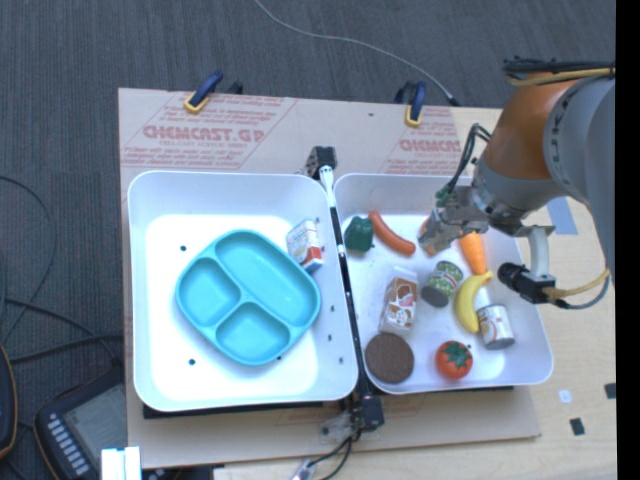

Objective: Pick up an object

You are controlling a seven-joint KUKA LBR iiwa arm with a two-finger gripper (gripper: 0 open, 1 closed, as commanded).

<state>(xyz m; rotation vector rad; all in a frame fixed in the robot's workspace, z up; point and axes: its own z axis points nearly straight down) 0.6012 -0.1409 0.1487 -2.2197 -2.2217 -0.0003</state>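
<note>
My gripper (440,232) hangs over the back of the right bin (530,368), low above the toys. A red sausage (392,234) lies just left of it and an orange carrot (474,252) just to its right. A small dark jar (441,282) sits directly in front of it. Further forward are a yellow banana (468,300), a tin can (494,326), a red tomato (453,360), a brown cookie (389,357) and a snack packet (400,304). A green pepper (358,233) rests at the bin's back left corner. I see nothing held by the gripper.
The left bin (160,368) holds a blue divided plate (248,296) and a small carton (306,244) near the shared wall. The grey arm with its orange band (545,138) comes in from the right. Clamps (204,90) hold the backboard.
</note>
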